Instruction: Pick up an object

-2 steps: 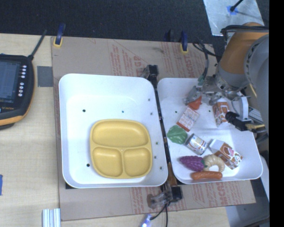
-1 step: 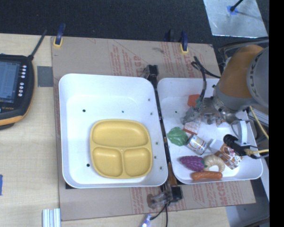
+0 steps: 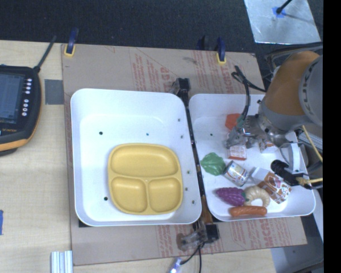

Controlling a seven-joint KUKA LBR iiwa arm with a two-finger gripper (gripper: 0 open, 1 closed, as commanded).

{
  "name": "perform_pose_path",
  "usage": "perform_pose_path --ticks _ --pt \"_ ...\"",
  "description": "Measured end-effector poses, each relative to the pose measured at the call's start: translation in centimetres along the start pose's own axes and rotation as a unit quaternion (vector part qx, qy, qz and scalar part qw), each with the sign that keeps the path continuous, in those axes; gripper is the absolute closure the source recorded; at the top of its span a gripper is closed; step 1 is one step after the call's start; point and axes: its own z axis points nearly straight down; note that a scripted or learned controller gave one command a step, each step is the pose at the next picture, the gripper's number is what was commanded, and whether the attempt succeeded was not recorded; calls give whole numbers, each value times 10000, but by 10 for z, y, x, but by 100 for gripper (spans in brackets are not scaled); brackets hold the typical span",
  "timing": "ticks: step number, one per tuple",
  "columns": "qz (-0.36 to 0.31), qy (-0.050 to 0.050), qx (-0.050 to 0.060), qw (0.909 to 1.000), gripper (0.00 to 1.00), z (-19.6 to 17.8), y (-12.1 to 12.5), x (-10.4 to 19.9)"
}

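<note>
Bins sit side by side on the counter (image 3: 34, 175). We see a yellow divided plate (image 3: 145, 178) in the left bin (image 3: 85, 110). The right bin (image 3: 207, 110) holds green leaf (image 3: 212, 164), can (image 3: 236, 173), purple grapes (image 3: 230, 195), sausage (image 3: 248, 211). The end effector (image 3: 242, 134) hovers mid-bin; we cannot tell its opening. A tablet (image 3: 8, 107) lies far left.

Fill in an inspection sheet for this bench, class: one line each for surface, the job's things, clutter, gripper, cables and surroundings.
Surface: two white bins side by side on cardboard; the left bin holds a yellow divided tray.
Job's things: in the right bin, green piece, small can, purple grapes, hot dog, orange-red item.
Clutter: nothing seen beyond the bins' contents.
Gripper: gripper low over the right bin; finger state unclear.
Cables: black cable near the arm.
Surroundings: orange-edged pendant at left; blue clamps along the cardboard's far edge.
</note>
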Motion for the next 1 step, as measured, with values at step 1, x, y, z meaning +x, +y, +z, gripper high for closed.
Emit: perform_pose_path --ticks 1 --pt "14 13 -25 10000 100 -91 19 66"
